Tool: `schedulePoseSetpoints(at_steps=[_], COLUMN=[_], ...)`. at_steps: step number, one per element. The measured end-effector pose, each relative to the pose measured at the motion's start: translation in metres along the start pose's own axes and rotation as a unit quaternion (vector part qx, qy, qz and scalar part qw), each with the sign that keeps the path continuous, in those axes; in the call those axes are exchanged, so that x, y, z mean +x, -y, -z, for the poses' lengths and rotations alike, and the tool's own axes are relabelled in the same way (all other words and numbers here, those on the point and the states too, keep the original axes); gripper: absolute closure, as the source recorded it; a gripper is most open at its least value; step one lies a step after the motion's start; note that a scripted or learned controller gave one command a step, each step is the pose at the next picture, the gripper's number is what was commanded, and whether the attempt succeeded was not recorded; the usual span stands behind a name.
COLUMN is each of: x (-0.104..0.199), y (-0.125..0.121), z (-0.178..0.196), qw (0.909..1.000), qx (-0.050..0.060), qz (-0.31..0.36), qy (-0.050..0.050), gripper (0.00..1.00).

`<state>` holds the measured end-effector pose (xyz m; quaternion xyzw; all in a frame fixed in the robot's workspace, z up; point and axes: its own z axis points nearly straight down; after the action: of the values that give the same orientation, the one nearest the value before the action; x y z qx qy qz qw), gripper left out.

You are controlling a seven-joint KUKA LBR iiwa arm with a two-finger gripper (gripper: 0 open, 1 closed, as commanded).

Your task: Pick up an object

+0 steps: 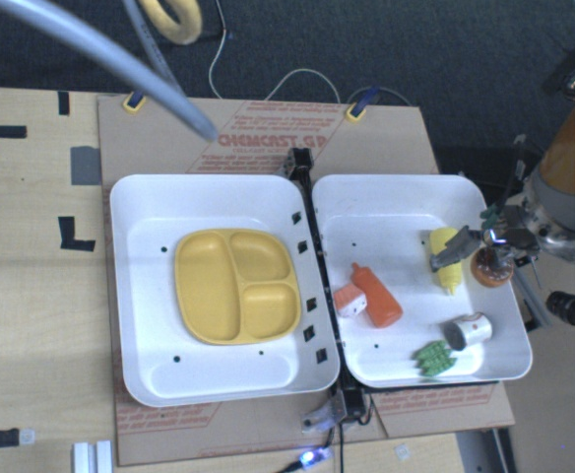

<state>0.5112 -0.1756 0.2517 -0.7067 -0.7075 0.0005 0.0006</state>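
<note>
Two white bins sit on the tabletop, and in the right bin [406, 193] the end effector [470, 244], its fingers spread, hovers beside the yellow toy [446, 272], so I judge the approach step, with lowering and closing next.

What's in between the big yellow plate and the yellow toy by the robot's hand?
In the camera view, the bins' divider edge and an orange bottle lie between the yellow plate and the yellow toy.
</note>
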Motion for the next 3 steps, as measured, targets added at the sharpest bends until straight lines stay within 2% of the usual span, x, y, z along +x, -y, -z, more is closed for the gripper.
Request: schedulePoseSetpoints(at_steps=[2, 3], x=[-0.010, -0.004], y=[-0.002, 0.004], z=[-0.101, -0.147], qw=[1.0000, 1.0000], qx=[0.002, 0.002], qz=[0.000, 0.000], qy=[0.000, 0.000], gripper=[0.00, 0.00])
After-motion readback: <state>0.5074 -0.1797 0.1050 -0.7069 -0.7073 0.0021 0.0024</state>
